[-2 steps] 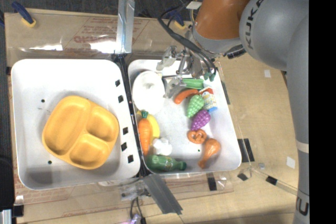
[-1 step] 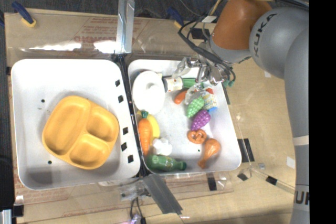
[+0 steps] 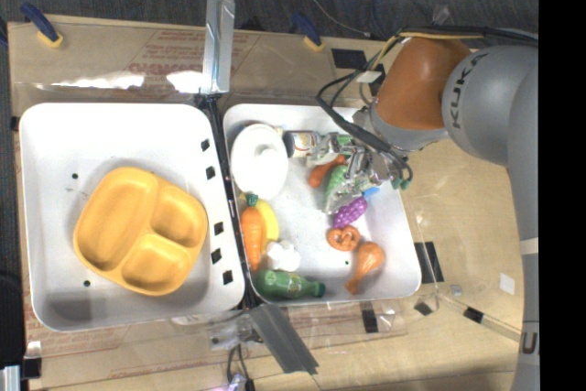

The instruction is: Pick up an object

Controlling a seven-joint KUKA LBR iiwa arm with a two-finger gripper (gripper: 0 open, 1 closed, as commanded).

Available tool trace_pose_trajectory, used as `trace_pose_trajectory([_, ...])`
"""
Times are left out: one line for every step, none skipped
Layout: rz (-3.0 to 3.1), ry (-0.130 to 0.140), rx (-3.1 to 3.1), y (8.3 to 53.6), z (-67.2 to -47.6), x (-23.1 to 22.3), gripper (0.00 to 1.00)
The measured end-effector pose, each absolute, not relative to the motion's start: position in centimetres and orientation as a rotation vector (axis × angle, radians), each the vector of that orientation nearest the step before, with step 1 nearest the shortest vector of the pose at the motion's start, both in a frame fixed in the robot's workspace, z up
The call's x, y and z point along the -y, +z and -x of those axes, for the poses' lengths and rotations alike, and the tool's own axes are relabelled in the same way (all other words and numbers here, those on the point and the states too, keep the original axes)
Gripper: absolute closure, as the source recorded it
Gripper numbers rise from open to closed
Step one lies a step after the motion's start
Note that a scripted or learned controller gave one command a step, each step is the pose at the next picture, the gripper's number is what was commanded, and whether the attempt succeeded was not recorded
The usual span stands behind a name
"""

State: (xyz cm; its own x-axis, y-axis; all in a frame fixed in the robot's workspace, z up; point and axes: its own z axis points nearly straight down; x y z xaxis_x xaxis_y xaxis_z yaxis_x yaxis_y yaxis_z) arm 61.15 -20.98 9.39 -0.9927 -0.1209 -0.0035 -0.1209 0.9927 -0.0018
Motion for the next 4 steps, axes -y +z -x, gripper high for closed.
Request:
trace_pose_trajectory([0.216,0.0,-3.131,9.3,-54.9,20.9,0.0])
trace_pose_trajectory([-0.034,0.001,-3.141,9.3,-52.5,19.9,0.0])
trace_pose_trajectory([-0.363,0.001,-3.121,9.2,-49.9,14.2,0.0])
trace_pose_trajectory([-0.134,-0.001,-3.136,9.2,-49.7,16.8,0.0])
